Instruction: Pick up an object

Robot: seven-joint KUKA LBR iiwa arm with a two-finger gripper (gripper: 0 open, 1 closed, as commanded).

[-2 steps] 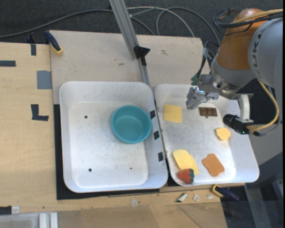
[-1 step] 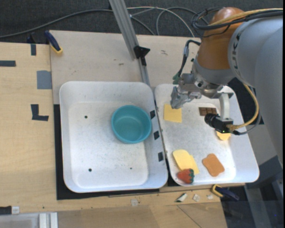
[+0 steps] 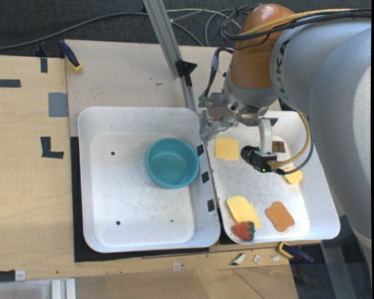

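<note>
Claw (image 3: 210, 128) above yellow slice (image 3: 227, 149); opening cannot be told. Slice judged light, thin, stiff: grip across its edges.

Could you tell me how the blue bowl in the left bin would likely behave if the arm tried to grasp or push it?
The blue bowl looks rigid and probably light. It sits upright and broad, so tipping seems unlikely. Its smooth round wall may slip, and the rim is probably the easiest place to grip.

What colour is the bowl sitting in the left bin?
The bowl is teal blue, inside and out, seen clearly in the camera view within the left bin.
</note>
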